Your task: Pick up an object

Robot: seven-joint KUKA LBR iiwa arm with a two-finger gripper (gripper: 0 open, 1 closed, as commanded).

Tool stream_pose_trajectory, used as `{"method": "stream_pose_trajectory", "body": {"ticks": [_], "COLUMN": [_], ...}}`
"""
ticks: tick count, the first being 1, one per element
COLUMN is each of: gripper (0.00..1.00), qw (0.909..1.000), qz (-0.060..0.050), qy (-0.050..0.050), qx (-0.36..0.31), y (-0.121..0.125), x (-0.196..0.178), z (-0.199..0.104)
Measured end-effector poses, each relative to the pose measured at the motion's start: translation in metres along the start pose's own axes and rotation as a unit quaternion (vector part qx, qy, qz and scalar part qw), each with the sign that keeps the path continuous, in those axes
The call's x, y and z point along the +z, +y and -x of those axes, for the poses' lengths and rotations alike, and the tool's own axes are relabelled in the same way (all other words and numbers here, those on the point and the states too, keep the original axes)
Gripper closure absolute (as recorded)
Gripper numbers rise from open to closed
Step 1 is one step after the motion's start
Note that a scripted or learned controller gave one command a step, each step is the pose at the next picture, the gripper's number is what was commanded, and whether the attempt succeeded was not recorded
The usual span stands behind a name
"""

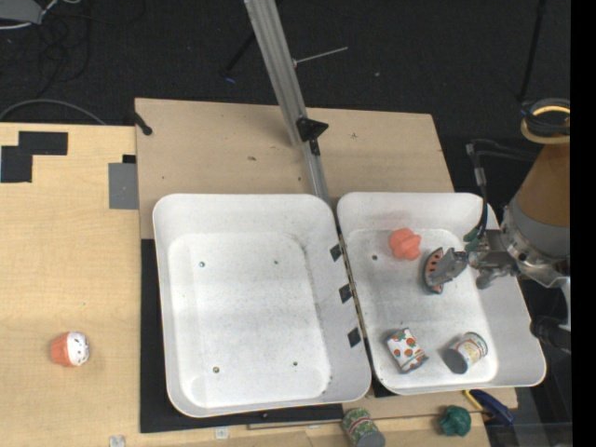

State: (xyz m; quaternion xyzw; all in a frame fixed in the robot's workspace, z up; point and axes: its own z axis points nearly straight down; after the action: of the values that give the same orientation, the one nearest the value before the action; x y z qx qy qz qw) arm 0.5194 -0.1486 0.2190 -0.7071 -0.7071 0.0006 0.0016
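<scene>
A green lump (pixel 455 421) lies at the worktop's (pixel 84 240) front edge. The tool (pixel 438 270) hangs in the right bin (pixel 507 371); open or closed, I cannot tell. Just beside it sits a pink ball (pixel 404 243), with a cube (pixel 405 350) and can (pixel 466 352) nearer. Nothing looks lifted yet.

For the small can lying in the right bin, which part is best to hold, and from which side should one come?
Probably grip the small can across its round body, coming straight down from above. It lies on its side near the right bin's front corner, its dark end facing front-left. The curved sides are free; the spotted box sits apart on its left.
</scene>
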Motion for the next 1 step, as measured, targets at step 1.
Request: {"method": "stream_pose_trajectory", "body": {"ticks": [1], "gripper": [0.0], "qw": [1.0], "qz": [0.0], "qy": [0.0], "qx": [0.001], "y": [-0.0001], "x": [-0.0001], "z": [0.0006]}}
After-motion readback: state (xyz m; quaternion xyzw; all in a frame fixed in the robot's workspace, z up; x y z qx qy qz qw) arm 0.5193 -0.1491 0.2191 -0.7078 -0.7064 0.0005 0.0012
